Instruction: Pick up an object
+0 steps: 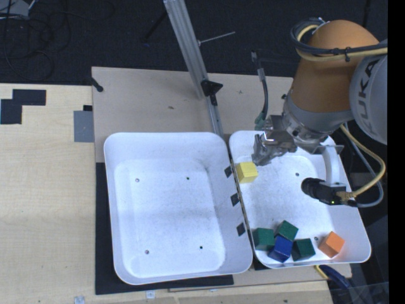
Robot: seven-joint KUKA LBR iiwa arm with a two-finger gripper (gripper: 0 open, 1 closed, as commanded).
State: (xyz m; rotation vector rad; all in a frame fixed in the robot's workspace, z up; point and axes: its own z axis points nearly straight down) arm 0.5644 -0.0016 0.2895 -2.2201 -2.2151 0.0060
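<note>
Holding six blocks point(283, 240), right bin point(354, 233) under end effector point(264, 151).

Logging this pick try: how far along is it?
Done: the gripper is over the right bin, just above the yellow cube. In hand: nothing visible between its fingers; the cube sits on the bin floor by the left wall. Left: grasp and lift. The green, blue and orange blocks lie untouched at the near end.
</note>
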